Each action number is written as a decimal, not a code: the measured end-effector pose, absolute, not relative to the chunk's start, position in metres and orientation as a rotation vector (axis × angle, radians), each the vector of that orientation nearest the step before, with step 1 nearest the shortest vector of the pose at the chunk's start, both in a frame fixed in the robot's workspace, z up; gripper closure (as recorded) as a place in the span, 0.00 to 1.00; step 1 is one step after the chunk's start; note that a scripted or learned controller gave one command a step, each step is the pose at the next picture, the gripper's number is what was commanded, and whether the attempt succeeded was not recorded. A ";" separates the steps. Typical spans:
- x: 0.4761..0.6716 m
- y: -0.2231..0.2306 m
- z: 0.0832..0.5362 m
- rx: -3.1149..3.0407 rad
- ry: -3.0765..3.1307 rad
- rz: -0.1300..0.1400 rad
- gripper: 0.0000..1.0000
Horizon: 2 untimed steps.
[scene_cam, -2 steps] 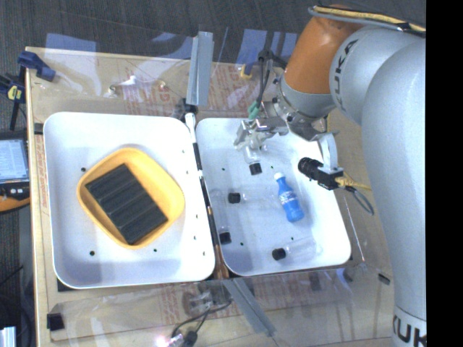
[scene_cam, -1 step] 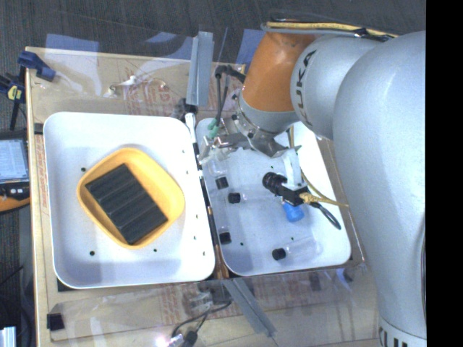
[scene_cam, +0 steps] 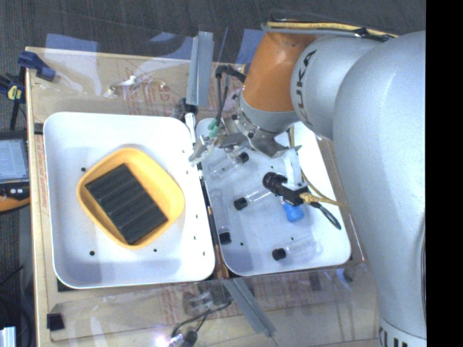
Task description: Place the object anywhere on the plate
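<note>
A yellow plate [scene_cam: 168, 186] with a dark ridged insert [scene_cam: 129, 202] lies in the left white bin [scene_cam: 65, 132]. My gripper [scene_cam: 221, 142] hangs over the far left corner of the right bin [scene_cam: 333, 255], close to the wall between the two bins. The wrist hides much of it. Below it in the right bin lie several small items: a clear tube with a black cap [scene_cam: 244, 200], a small black piece [scene_cam: 224, 237], a clear vial with a black cap [scene_cam: 289, 251] and a blue piece [scene_cam: 293, 212]. A bit of green [scene_cam: 213, 129] shows beside the gripper.
The grey arm with its orange band [scene_cam: 271, 71] covers the far and right parts of the right bin. A metal bar [scene_cam: 197, 67] stands behind the bins. Cables and clutter line the bench's left edge [scene_cam: 14, 172].
</note>
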<state>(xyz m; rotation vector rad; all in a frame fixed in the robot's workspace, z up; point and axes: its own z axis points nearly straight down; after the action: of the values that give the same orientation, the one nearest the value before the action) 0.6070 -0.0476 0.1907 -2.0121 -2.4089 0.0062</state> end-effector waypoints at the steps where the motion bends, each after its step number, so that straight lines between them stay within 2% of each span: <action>1: 0.568 -0.032 0.199 -2.036 -2.389 0.005 0.00; 2: 0.560 -0.018 0.191 -2.027 -2.396 0.007 0.00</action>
<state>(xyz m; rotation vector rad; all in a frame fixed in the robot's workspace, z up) 0.5603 -0.0180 0.1911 -2.0266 -2.3963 0.0066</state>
